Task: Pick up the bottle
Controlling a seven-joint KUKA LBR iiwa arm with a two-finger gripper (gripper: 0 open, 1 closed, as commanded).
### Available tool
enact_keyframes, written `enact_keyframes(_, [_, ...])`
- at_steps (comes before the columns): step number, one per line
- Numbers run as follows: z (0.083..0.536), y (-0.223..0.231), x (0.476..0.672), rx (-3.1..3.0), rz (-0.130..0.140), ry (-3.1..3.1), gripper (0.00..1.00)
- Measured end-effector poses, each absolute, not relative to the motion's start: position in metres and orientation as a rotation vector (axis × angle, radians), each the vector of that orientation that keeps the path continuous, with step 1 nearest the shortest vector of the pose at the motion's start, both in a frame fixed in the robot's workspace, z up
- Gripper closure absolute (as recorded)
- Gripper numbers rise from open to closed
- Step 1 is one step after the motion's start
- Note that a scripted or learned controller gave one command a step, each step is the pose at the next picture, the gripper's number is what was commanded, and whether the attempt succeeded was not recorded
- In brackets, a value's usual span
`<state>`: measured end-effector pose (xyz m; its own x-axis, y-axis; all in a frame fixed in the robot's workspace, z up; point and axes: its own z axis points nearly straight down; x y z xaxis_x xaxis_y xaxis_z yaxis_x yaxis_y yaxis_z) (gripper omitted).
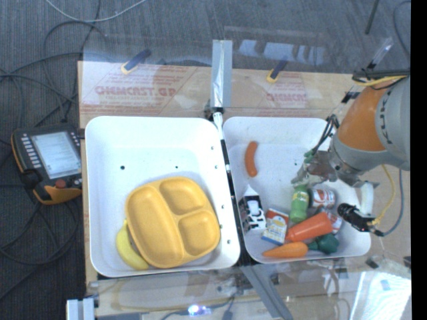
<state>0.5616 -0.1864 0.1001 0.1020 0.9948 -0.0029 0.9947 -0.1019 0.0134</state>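
Bottle [300, 204], green, judged to be the task's target: lies in the right bin [267, 129], right of middle, resting among other items and not yet lifted. Counts as early in the task, with approach seemingly under way but grasp, lift and clearing of the bin wall all left to do. Reading across from the left: left bin [110, 135] with yellow divided plate [173, 219] sitting over a banana [125, 249], neither of any part in the job; then, in the right bin, a sausage [251, 159] well apart from the target, a white and black container [251, 209] against the left wall, a small box [275, 227], two carrots [310, 227] just below the bottle, and a red and white can [325, 197] just beside it on the right. Gripper [312, 171] hangs just above and slightly right of the bottle; impossible to tell whether spread or closed, being dark, small and tangled with cabling at this slant. Hard to tell also: whether gripper touches bottle or merely overlaps it in view; whether the white and black container is itself a bottle; what the dark green lump [327, 245] at the lower right is. Banana mostly hidden beneath plate; arm [373, 129] cut off at the right.
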Motion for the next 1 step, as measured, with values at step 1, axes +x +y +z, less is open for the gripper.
enact_keyframes(1, [0.2398, -0.1361, 0.5347, 2.437, -0.005, 1.98, 1.0])
